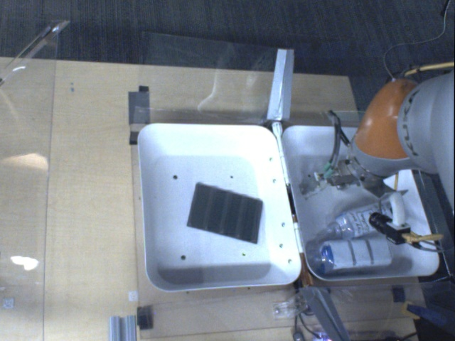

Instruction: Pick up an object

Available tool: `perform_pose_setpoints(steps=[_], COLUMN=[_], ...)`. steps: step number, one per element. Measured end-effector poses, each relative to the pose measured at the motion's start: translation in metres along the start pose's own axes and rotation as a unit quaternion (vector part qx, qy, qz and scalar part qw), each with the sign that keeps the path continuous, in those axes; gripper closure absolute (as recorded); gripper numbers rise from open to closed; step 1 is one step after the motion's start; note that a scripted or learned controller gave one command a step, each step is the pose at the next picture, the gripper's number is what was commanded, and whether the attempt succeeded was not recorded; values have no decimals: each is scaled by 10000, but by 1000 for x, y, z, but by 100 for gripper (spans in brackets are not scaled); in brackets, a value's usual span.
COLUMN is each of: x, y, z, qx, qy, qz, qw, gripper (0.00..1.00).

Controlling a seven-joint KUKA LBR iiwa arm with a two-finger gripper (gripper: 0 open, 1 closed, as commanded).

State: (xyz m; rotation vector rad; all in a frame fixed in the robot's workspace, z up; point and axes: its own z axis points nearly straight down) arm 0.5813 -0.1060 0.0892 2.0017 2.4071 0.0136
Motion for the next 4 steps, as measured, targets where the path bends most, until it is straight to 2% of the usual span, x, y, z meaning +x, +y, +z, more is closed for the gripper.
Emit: perform_pose_setpoints(steps=[1,2,3,4], x=[-16,-32,-30,-28], y=[86,36,-59,-74], z=[3,-76,-119,-10], qx=[65,34,40,-17], qy=[12,1,10,-5], qz=[-350,98,-893,-769], qw=[9994,9999,9960,9970], gripper=[0,0,0,0])
